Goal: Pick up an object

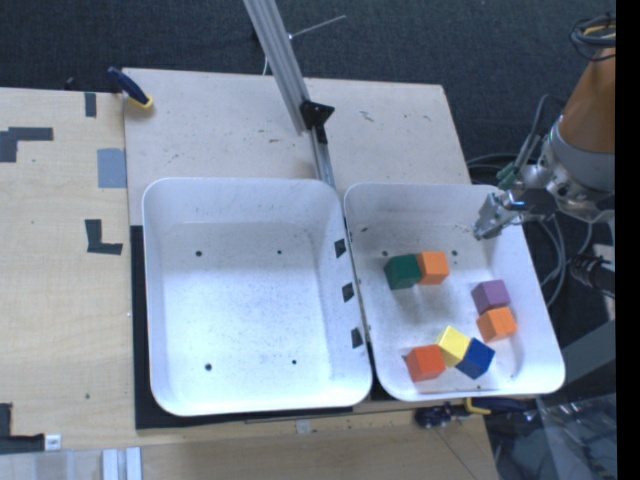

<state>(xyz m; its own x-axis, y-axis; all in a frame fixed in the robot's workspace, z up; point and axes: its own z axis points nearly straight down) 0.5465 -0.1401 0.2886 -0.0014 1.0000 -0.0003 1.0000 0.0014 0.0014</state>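
Nearest, red, yellow and blue blocks cluster below-left of the end effector, which hovers empty at the right bin's rim, its opening unreadable.

We see the gripper above the right bin, near its far right wall. Left of it and nearer to us lie a green cube touching an orange cube.
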